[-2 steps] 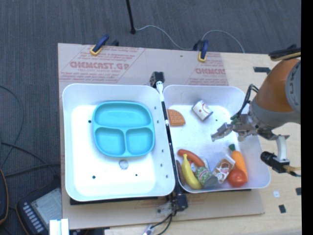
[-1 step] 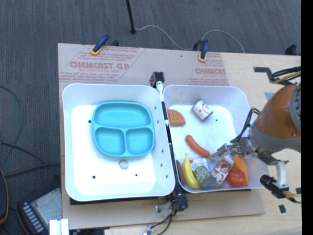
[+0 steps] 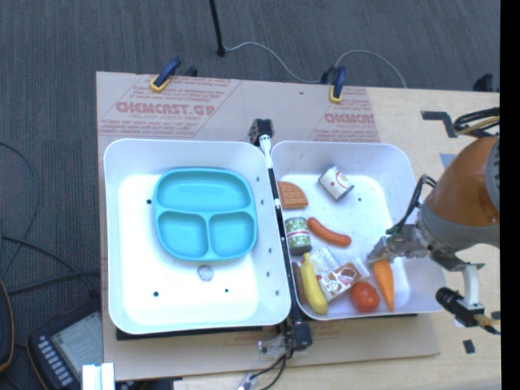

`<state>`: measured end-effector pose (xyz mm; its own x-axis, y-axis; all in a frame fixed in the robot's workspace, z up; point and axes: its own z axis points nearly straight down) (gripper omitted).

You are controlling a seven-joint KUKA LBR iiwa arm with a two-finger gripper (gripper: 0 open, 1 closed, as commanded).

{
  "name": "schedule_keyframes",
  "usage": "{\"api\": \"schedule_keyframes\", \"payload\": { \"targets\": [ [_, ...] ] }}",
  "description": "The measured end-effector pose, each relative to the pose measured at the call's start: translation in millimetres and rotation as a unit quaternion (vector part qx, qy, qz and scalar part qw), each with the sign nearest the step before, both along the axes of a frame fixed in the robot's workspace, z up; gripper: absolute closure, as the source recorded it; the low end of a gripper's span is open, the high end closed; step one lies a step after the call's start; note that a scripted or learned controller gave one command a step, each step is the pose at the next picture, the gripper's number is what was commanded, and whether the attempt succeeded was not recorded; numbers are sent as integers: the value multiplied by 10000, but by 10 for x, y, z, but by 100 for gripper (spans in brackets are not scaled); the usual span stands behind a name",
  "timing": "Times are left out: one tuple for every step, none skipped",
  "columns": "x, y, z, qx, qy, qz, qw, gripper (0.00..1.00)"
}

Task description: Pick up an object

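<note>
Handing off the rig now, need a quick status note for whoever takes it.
Gripper: low in the right bin, near its right wall, just above the carrot. Nothing visibly held; finger state not readable from this angle.
Right bin contents: carrot, tomato, banana, snack packet, hot dog, green-labelled can, waffle, small white carton.
Left bin: blue divided plate.
Done: arm is down among the items.
Left: grasp and lift an object; the carrot looks the likeliest target.
</note>
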<state>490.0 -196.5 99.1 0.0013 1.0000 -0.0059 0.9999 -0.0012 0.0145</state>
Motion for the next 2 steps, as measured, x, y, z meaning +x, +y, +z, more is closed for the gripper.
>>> {"api": "schedule_keyframes", "payload": {
  "targets": [
    [351,581,1183,25,64,13,10000,100],
    [507,1257,1922,28,67,15,10000,100]
  ]
}}
